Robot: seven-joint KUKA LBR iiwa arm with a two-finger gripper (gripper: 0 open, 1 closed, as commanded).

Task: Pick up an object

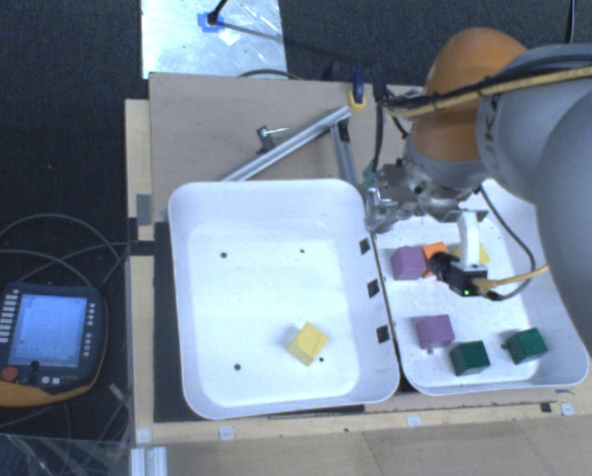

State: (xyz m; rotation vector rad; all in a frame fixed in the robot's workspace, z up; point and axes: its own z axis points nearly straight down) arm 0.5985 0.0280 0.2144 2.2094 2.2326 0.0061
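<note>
Several pieces lie in the right bin [494,389], and the hand [407,206] hangs over its far end, just above the far purple block [408,262] and an orange piece [435,253]. I judge this the approach, with nothing seen held, and I cannot tell whether the hand is apart or together. Next it must centre on one piece and drop straight: the far purple block sits close to the inner rim and crowds the orange piece, while the near purple block [434,331] and two green blocks [468,357] stand more openly.

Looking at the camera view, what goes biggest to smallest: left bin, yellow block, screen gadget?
Largest: left bin.
Middle: screen gadget.
Smallest: yellow block.
The differences are plain, so none of them tie.
</note>
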